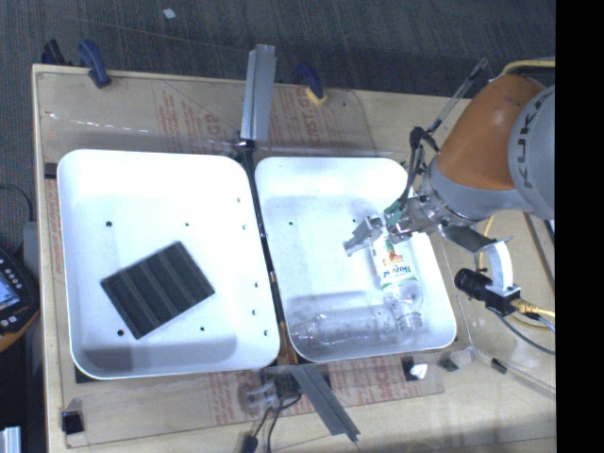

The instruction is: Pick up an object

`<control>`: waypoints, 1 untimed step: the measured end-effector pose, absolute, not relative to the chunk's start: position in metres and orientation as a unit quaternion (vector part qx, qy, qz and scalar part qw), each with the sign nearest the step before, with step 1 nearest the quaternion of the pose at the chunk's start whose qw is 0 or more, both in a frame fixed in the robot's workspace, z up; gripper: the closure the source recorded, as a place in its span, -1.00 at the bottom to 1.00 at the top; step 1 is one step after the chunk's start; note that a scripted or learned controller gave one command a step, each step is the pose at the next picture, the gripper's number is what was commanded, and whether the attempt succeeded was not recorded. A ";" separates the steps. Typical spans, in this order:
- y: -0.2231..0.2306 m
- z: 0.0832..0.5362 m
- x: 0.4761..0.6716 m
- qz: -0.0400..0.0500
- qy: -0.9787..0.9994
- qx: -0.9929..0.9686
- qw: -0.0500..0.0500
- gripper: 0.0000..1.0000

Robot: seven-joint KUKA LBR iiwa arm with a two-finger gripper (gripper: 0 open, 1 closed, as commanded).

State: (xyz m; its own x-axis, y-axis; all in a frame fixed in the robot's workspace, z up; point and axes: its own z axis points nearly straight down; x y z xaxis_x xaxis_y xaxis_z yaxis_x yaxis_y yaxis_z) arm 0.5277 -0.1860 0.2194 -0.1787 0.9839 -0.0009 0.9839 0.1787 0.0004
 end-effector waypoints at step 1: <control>-0.210 0.169 0.543 -0.001 0.764 0.645 -0.002 -1.00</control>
